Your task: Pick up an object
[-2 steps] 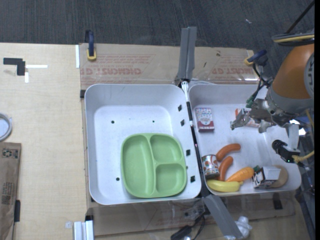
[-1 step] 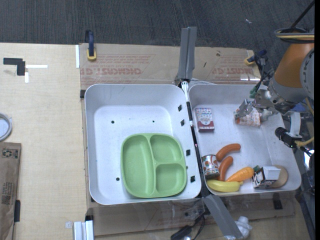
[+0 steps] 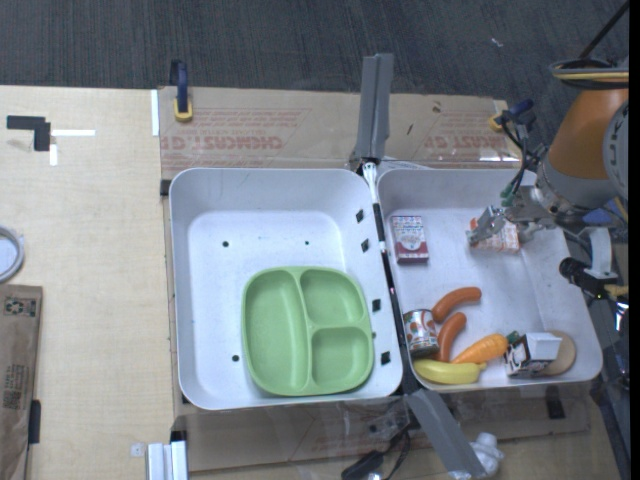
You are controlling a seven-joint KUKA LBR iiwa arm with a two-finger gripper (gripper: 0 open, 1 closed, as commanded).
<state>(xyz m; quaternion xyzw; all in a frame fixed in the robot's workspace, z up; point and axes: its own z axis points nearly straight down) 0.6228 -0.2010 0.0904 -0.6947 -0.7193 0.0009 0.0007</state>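
My gripper hangs low over the back right part of the right bin, under the arm's orange band. A pale, pinkish thing lies right at its tip; I cannot make out whether it is touched or held. A small red and white box lies to the gripper's left. Toward the front of the bin lie two sausages, a can, a banana, a carrot and a small white carton on a brown disc.
The left bin holds a green divided plate. A grey post stands behind the wall between the bins. Cables and a blue clamp sit near the arm at the back right.
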